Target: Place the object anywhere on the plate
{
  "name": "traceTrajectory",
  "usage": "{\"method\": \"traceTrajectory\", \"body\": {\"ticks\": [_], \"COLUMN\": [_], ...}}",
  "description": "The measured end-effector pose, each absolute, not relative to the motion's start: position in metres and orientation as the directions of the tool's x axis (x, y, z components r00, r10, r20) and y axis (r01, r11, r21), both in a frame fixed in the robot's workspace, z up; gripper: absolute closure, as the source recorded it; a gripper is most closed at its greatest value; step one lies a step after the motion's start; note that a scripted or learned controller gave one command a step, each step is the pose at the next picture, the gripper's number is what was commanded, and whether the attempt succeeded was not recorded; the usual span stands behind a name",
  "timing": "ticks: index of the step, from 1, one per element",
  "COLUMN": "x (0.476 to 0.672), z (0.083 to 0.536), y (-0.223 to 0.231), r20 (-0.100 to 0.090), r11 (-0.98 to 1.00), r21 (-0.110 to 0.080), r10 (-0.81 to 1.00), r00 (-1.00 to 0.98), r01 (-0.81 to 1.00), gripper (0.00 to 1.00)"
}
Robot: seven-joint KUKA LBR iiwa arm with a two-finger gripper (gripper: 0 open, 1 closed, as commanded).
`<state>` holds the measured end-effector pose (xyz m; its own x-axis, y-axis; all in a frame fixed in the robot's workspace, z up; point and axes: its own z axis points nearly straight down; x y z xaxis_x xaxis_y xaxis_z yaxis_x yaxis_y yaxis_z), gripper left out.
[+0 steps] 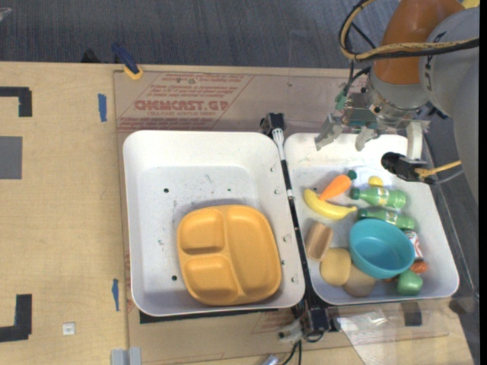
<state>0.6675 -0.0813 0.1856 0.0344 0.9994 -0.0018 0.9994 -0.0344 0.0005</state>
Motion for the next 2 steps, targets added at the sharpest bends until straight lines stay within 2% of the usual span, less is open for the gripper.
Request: {"method": "traceTrajectory", "body": {"ticks": [1,2], "x": [0.595,0.522], "z": [0.186,0.153], "y": [-0.078,-0.108], "r20": [0.0,0.001], "r11": [0.448,0.702], "r21": [0.0,-0.002], "r10": [0.894,0.712], "r00": [-0.448,-0.702], "r01": [0.894,0.712], "gripper": [0.0,0.0]}}
